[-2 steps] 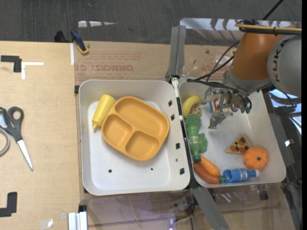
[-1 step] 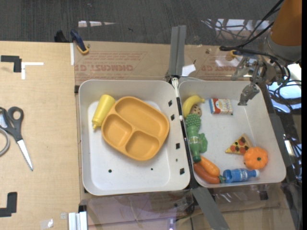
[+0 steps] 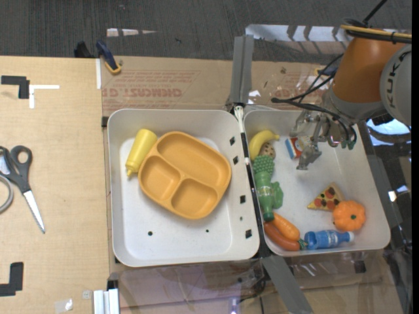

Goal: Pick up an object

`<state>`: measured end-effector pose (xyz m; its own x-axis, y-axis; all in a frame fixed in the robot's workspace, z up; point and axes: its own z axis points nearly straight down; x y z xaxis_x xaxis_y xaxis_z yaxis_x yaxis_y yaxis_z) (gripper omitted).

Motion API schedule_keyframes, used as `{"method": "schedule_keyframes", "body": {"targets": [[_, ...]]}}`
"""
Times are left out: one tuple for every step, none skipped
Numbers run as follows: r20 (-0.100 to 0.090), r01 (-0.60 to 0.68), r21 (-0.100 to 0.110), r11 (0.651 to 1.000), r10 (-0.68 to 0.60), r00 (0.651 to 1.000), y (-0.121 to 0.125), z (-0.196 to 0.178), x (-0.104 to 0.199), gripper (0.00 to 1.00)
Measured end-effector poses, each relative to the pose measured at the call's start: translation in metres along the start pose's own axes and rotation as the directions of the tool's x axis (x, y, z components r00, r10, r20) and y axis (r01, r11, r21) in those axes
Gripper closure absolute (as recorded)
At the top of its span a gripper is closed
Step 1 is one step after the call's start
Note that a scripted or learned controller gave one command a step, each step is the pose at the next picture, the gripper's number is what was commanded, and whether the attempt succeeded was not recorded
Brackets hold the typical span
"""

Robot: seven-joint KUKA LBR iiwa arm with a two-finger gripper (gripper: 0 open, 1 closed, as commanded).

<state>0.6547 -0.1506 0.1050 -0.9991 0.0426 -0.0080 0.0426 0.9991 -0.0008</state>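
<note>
The fingers (image 3: 308, 157) hang over the right bin (image 3: 366, 175), pointing down; I cannot tell if they are spread or pressed together, and nothing shows between them. Just left of them lies a small red and blue thing (image 3: 292, 148), upright in the view. Further left a banana (image 3: 262, 140) curves beside a green toy (image 3: 266, 187).
</note>
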Motion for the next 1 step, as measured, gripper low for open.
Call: {"method": "schedule_keyframes", "body": {"targets": [[-0.004,-0.120,-0.001,0.993,0.120,0.993,0.0381,0.0118,0.0058,0.00]]}}
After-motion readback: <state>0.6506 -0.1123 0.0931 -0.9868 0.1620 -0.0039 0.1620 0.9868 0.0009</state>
